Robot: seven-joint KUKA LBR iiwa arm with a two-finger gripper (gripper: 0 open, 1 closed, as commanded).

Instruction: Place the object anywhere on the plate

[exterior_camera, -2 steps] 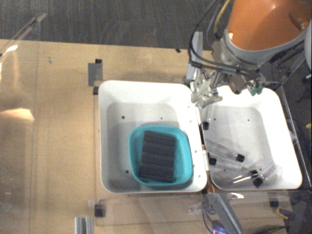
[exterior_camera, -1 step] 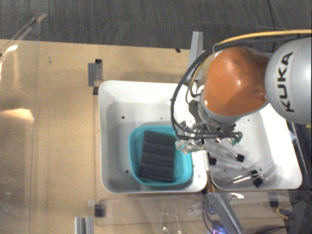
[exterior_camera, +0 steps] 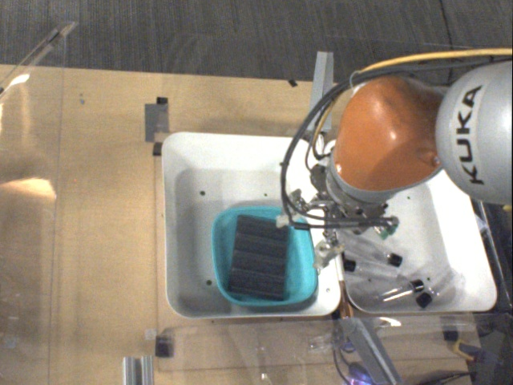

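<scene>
A pale wooden bench (exterior_camera: 88,239) fills most of the view, its grain running lengthwise. Beyond its far edge lies a dark grey floor (exterior_camera: 200,14) with a fine ribbed carpet texture. A soft bright patch of light (exterior_camera: 28,187) glares on the bench's left part. Small grey metal brackets (exterior_camera: 157,120) sit on the bench surface, one near the middle and others along the near edge. A thin pale rod (exterior_camera: 44,45) lies slanted at the upper left corner.

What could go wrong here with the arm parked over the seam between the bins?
1. The dark ridged block already covers most of the teal plate, so another item may land on it and slide off.
2. The gripper hangs near the plate's right rim and could knock it.
</scene>
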